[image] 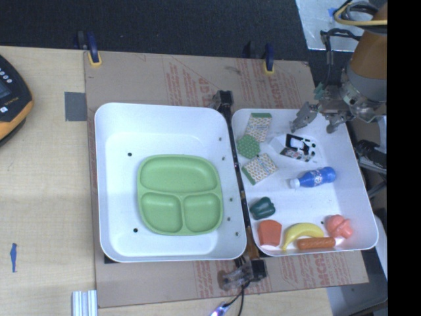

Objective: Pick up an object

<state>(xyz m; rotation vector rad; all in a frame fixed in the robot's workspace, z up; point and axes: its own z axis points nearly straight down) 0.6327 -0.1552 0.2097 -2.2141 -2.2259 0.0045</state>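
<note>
Camera view looks down on two white bins side by side. Left bin (112, 176) holds a green divided plate (179, 193). Right bin (358, 183) holds the loose things: three green patterned blocks (256, 147) at its far left, a black-and-white toy (299, 147) near the middle, a blue bottle (314, 177) lying on its side just nearer, a dark green pepper (262, 207), and along the near wall an orange cup (268, 232), a banana (302, 231), a sausage (316, 243) and a pink toy (339, 226). The gripper (323, 116) hangs over the far right part of that bin with its fingers spread apart and nothing between them. The black-and-white toy lies just beside it, on the near left.
</note>
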